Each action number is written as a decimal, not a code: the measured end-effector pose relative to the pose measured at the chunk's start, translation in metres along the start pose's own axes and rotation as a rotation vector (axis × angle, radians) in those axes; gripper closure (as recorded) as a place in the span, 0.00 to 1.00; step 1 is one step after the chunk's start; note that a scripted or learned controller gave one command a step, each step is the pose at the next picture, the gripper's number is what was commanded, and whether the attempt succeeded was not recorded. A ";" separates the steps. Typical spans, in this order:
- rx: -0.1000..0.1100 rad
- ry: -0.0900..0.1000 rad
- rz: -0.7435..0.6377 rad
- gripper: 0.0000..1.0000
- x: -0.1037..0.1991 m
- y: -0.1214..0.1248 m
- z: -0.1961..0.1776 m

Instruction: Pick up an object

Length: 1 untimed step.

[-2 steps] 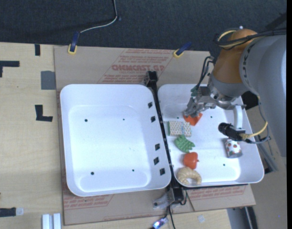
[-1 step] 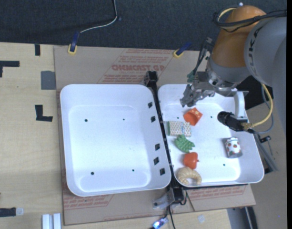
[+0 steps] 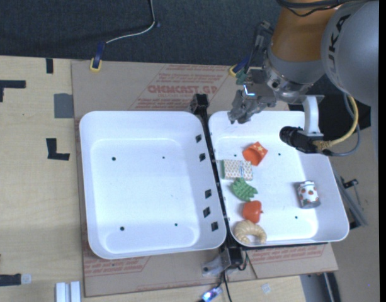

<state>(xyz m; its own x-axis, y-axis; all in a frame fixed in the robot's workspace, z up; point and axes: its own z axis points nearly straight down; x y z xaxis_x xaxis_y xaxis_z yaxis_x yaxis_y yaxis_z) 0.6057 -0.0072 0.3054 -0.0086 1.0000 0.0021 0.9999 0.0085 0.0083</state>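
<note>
My gripper (image 3: 242,113) hangs over the far left corner of the right bin (image 3: 325,228), above and apart from the objects. In that bin lie an orange-red block (image 3: 255,153), a pale patterned packet (image 3: 237,169), a green leafy piece (image 3: 243,189), a red tomato-like piece (image 3: 252,211), a tan croissant (image 3: 249,233) and a small can (image 3: 308,194). Nothing shows between the gripper's fingers.
The left bin (image 3: 92,168) sits beside the right one, joined along a black hinge strip (image 3: 208,168). A black cable end (image 3: 300,138) hangs over the right bin's far right side. Cardboard lies under both bins.
</note>
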 end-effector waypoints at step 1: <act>0.012 -0.004 0.012 1.00 -0.040 -0.056 0.015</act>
<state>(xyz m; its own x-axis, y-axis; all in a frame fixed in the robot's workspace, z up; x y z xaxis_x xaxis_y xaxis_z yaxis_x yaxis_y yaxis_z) 0.5498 -0.0475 0.2894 0.0033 1.0000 -0.0017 1.0000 -0.0033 -0.0041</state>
